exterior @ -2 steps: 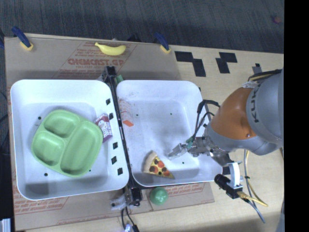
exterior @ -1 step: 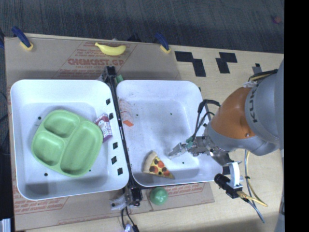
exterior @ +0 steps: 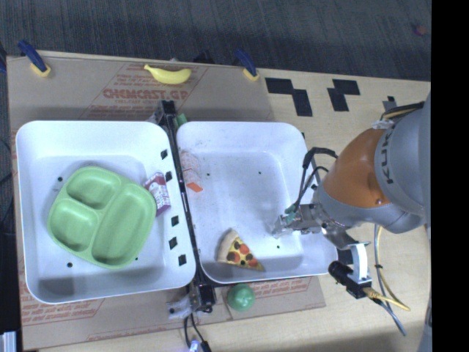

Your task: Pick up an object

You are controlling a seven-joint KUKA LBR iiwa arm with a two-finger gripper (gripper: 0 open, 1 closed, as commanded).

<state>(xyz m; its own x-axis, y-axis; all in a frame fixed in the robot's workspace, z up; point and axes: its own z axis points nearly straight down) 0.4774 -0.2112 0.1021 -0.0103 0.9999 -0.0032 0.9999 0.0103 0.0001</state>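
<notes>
A pizza slice [exterior: 238, 251] lies at the front of the right bin [exterior: 242, 152], near its left wall. A small orange scrap [exterior: 193, 187] rests further back on that bin's floor. My gripper [exterior: 284, 224] hangs low over the right bin's front right part, to the right of the pizza slice and apart from it. Nothing shows between its tips. The grey arm with its orange band [exterior: 355, 178] reaches in from the right.
The left bin [exterior: 44, 145] holds a green divided plate [exterior: 101, 215] and a small dark red packet [exterior: 157, 192] by its right wall. A green ball [exterior: 239, 296] sits on the cardboard in front of the bins. A yellow banana [exterior: 168, 72] lies behind them.
</notes>
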